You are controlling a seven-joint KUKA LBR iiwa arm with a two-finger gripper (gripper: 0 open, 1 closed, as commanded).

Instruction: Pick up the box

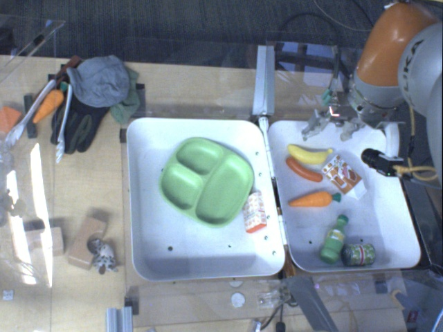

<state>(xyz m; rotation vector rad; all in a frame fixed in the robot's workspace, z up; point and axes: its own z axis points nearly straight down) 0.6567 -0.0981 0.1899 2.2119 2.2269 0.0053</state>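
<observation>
Camera view takes in the bench (180,88) with 2 white bins side by side, and the grey arm (398,47) with its orange band reaching in at the far right corner. The left bin (145,254) carries a green divided plate (206,180) near its middle and a small red-and-white packet (255,211) against its right edge. The right bin (408,244) holds a yellow banana (309,154) and a red sausage (304,170) towards its far left, a carrot (313,199) near the centre, a green bottle (333,238) and a can (358,254) along the near edge, and the box (341,173), a small flat carton with an orange-and-white print, lying just right of the banana and well inside the far half. The gripper (333,121) hangs over the far edge of the right bin, beyond the box and apart from it; its fingers (313,126) look spread and nothing sits between them. Judged from its look, the box is light thin card, stiff enough to pinch but easily crushed, with a slick printed face. Lying flat and turned at a slant, it seems best taken across its 2 shorter opposite edges, fingers lined up with its tilt
</observation>
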